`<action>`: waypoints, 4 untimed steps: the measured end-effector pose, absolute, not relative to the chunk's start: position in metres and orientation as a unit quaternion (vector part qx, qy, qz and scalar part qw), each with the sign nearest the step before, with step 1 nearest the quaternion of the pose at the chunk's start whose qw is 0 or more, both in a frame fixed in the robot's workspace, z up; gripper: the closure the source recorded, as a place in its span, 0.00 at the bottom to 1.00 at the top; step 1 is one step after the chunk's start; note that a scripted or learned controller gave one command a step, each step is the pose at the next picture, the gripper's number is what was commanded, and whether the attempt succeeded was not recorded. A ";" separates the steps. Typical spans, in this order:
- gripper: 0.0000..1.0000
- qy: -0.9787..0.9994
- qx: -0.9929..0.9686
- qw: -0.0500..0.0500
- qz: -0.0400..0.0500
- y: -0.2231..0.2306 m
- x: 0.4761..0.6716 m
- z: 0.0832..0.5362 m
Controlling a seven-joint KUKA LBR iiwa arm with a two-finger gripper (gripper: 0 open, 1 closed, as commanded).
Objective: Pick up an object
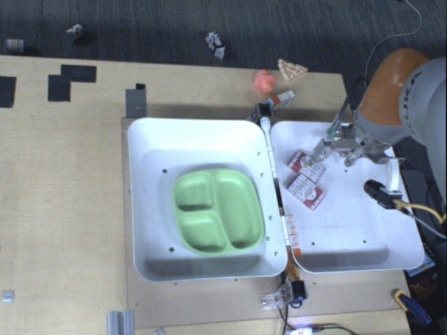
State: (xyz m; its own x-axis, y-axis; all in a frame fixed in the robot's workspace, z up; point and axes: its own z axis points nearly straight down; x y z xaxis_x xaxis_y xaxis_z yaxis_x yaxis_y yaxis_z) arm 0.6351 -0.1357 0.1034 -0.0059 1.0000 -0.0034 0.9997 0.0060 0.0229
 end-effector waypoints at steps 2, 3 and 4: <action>1.00 0.708 0.706 0.010 0.010 -0.096 0.570 0.104; 1.00 0.708 0.707 0.003 0.001 -0.164 0.618 0.132; 1.00 0.709 0.705 0.001 0.002 -0.033 0.612 0.185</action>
State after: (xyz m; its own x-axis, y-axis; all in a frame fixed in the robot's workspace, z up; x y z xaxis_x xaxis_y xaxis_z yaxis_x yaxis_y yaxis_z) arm 0.6119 -0.0328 0.1854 -0.0050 1.0000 0.0021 1.0000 0.0050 0.0044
